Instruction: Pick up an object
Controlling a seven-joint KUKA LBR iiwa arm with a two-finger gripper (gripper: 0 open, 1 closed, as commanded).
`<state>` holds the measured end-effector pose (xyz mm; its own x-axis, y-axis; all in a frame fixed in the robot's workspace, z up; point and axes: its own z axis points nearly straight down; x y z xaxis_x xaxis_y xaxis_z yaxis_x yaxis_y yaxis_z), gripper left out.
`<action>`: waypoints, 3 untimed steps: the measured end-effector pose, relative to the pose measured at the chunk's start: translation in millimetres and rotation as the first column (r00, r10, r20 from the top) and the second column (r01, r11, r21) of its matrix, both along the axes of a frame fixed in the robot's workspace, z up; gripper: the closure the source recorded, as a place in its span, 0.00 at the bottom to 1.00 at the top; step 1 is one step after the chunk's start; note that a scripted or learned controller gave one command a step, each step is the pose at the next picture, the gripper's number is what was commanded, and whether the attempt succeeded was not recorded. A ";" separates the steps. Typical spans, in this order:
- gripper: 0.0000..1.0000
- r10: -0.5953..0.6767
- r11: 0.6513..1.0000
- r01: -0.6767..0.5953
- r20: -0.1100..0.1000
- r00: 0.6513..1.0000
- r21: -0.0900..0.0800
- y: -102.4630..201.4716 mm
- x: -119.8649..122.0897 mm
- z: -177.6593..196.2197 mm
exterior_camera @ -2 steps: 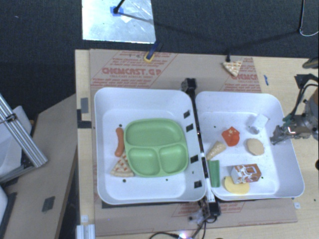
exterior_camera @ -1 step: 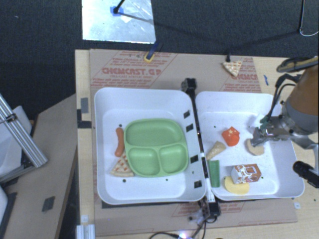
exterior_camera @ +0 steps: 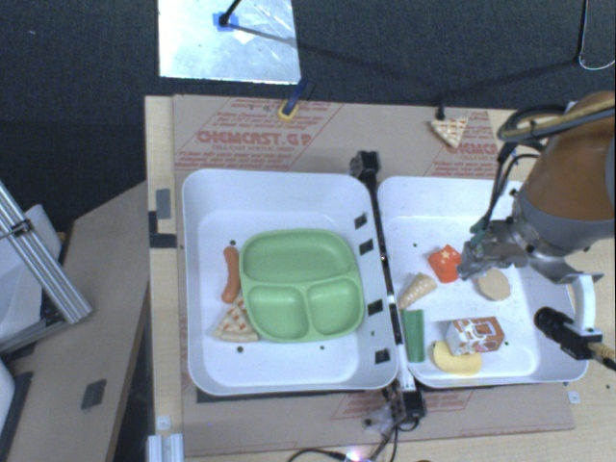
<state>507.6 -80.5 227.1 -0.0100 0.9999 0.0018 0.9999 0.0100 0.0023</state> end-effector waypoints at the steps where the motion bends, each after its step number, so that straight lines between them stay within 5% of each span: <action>1: 1.00 0.002 1.000 -0.002 0.000 1.000 0.000 59.4 3.0 7.8; 3: 1.00 -0.001 1.000 0.001 -0.002 1.000 0.000 140.1 -8.2 4.2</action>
